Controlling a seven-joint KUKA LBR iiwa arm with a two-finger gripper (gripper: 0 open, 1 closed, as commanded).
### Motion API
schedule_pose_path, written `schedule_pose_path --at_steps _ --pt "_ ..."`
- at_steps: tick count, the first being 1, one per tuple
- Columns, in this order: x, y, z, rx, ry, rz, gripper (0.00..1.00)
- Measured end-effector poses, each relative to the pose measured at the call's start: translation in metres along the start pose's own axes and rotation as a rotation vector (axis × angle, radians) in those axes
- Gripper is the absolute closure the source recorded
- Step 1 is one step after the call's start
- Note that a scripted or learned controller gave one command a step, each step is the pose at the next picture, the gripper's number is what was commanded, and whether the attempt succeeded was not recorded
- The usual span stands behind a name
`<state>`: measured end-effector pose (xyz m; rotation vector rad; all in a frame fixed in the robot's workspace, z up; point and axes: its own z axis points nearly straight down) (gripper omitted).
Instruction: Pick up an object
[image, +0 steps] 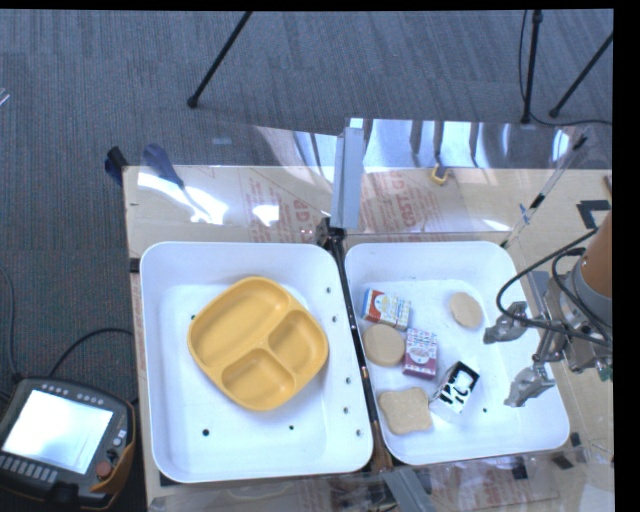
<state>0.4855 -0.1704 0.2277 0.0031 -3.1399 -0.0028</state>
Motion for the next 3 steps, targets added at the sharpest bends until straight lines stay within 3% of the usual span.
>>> schedule_pose_path --at_steps 1,2,3 --pt "-0.041 0.043 0.119 0.005 -0.024 0.037 0.0" --pt "-0.041 0.047 0.11 0.003 -0.016 0.03 1.0" --pt "-0.016 0.072 0.032 0.002 -0.007 -0.08 1.0"
